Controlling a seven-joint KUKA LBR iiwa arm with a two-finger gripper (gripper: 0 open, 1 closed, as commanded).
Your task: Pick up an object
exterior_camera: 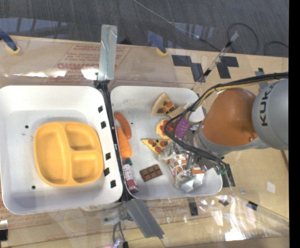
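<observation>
Your hand point(187, 165) sits low in the right bin point(139, 99), at the lower right of the frame, under the arm's orange band point(228, 119). The wrist hides its tips, so you cannot tell how it is set or whether it grips anything. It hangs right over a crumpled silvery packet point(189, 181) with orange print, which lies against the bin's lower right corner.

Just left of the hand you see a pizza slice point(155, 145) lying flat, and below that a small brown chocolate bar point(151, 173). Above the hand, a purple piece point(182, 128) lies tucked beside a round pizza-like toy point(163, 128), partly under the arm. A second pizza slice point(163, 105) lies near the bin's upper edge.

Along the bin's left wall you find an orange sausage point(122, 124), a carrot point(124, 145) just below it, and a small dark red bottle point(129, 176) lower down, near the bottom corner.

In the left bin point(15, 107), a yellow divided tray point(67, 153) rests flat in the middle.

Both bins stand side by side on the bench point(46, 61), which is covered with taped clear film.
</observation>
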